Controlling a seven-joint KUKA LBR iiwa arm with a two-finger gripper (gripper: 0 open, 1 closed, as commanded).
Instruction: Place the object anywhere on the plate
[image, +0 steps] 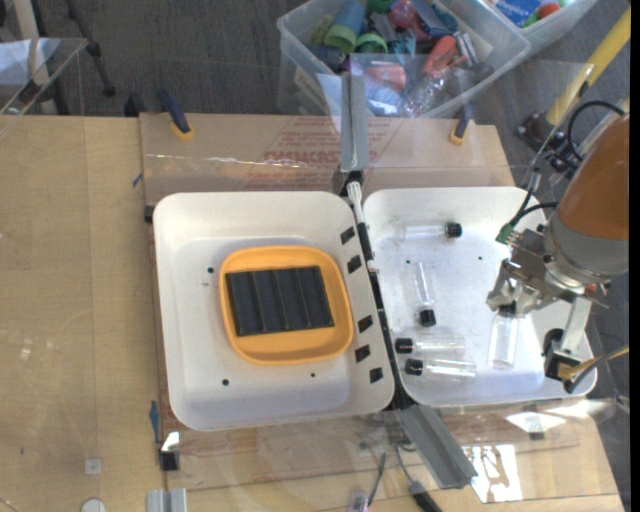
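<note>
An orange plate (287, 303) with a dark ribbed insert lies in the middle of the left bin (185, 330). Several clear vials with black caps lie scattered in the right bin (470, 205): one (432, 230) near the back, one (423, 288) in the middle, and two (440, 358) side by side near the front. Another clear vial (503, 341) lies at the right. My gripper (512, 300) hangs over the right bin, just above that vial's upper end. Nothing visible is carried by it.
A divider with black clips (362, 300) separates the two bins. A clear tub of coloured items (400, 40) stands behind the bench. Cables (560, 140) hang at the arm's back right.
</note>
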